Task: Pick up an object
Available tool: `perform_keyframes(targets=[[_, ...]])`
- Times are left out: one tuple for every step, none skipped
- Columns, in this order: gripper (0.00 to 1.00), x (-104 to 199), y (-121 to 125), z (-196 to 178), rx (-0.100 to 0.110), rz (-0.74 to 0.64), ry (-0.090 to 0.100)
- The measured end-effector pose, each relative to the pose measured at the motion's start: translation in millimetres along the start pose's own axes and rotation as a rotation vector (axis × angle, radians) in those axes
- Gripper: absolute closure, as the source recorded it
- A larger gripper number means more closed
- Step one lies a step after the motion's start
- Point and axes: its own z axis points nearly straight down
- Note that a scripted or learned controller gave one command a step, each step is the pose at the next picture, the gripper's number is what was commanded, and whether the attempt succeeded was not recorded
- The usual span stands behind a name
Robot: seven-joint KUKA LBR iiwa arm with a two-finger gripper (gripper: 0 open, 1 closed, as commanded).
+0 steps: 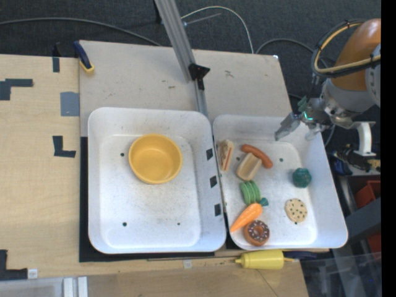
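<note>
Camera view, looking down at a slant. Two white bins side by side on worktop (pixel 142 73): left bin (pixel 105 166), right bin (pixel 322 178).

Left bin: yellow bowl (pixel 155 158) upright, upper-middle, nothing visible inside.

Right bin, objs to pick: sandwich wedge (pixel 225 154) at left wall; hot dog (pixel 257 155) just right of it, touching bread piece (pixel 249 166) below. Green veg (pixel 250 192) under bread, orange carrot (pixel 246 217) lower still, tip toward choc donut (pixel 257 232) at front edge. Dark green ball-like toy (pixel 302 177) on right side, apart from rest. Choc-chip cookie (pixel 296 210) below it, near right-front corner.

Arm in from right, grey w/ orange band (pixel 359 45) at top right. Gripper (pixel 289 129) over upper-right corner of right bin, near back rim. Fingers: too small and blurred, can't tell if spread or pressed together; nothing seen between them. Nearest obj = hot dog, down-left of fingers, apart, no contact. Green ball below fingers, also apart. Rest of objs well apart, toward front-left of bin.

Outside bins: yellow mustard bottle (pixel 263 260) lying on side just past front rim of right bin. Blue-yellow clamp (pixel 83 57) at worktop's back-left corner. Grey metal pole (pixel 176 30) slanting down to gap betw. bins. Cables (pixel 223 14) across dark floor behind.
</note>
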Motion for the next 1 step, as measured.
perform_keyframes(targets=[[0.00,-3.1,0.8,63.9,0.006,0.001,0.001]])
